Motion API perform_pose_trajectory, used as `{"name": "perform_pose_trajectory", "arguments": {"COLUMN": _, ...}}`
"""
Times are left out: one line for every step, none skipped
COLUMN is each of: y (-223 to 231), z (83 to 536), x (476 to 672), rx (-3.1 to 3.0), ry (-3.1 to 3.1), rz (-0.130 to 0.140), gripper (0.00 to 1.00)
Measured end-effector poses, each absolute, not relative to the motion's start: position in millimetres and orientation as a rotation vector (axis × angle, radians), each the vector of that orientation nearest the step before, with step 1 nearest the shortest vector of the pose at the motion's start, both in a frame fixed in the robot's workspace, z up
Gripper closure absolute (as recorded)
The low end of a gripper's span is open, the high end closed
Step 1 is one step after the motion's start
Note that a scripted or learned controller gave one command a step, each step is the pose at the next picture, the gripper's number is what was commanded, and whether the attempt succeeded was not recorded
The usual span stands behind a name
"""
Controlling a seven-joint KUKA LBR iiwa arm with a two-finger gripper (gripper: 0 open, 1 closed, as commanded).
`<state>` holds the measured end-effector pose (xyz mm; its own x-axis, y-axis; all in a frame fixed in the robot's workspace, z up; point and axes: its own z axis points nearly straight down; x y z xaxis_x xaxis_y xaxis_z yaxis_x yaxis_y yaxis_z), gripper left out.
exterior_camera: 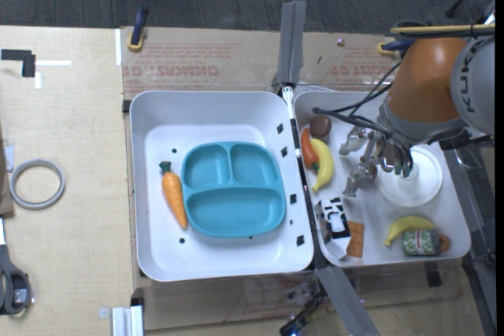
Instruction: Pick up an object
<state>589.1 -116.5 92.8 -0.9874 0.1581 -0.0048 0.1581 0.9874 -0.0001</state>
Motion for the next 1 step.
{"name": "perform_pose_trajectory", "arguments": {"y": -217.7, "z": 108.2, "x": 569.4, "rx": 0.216, "ry": 3.129, "rz": 0.000, "gripper": 0.00}}
